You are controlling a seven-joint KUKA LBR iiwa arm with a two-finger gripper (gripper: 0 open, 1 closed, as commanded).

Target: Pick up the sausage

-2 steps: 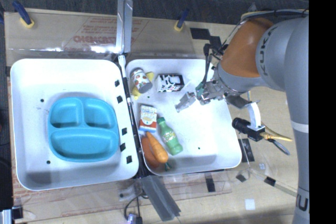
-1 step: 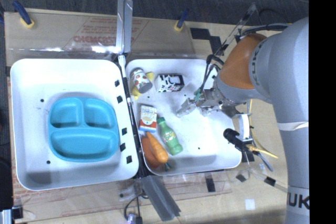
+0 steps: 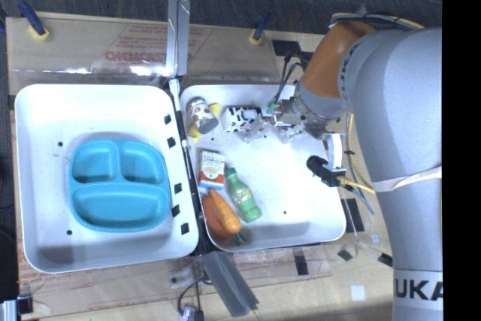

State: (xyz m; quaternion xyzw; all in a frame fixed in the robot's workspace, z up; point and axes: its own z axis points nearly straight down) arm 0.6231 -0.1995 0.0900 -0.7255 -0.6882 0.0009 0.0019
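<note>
Hovering low over the far side of the right bin (image 3: 331, 225), the tool (image 3: 276, 124) sits just beside a black-and-white spotted toy (image 3: 239, 118). How it is set I cannot tell from above: the wrist and orange band (image 3: 331, 64) mask most of it, and nothing can be made out in its hold.

Camera view, right bin. The sausage (image 3: 219, 213) reads as the orange-brown piece lying along the bin's left wall, down near the near-left corner, slanted, with a bit of green at its lower end. A small green bottle (image 3: 243, 195) lies just beside it on the right, close enough that they may touch. A little carton (image 3: 212, 168) sits just above it. A small can (image 3: 201, 116) rests in the far-left corner.

Camera view, left bin (image 3: 30, 162). A blue divided tray (image 3: 119, 186) lies in the middle; not part of the job.

Step in hand, as I judge it: approach, grasp not yet made. The sausage lies well apart from the tool, toward the near-left corner, with carton and bottle between. Next move calls for crossing the bin toward that corner, turning to straddle the sausage across its short width, and descending clear of the wall and the bottle.
</note>
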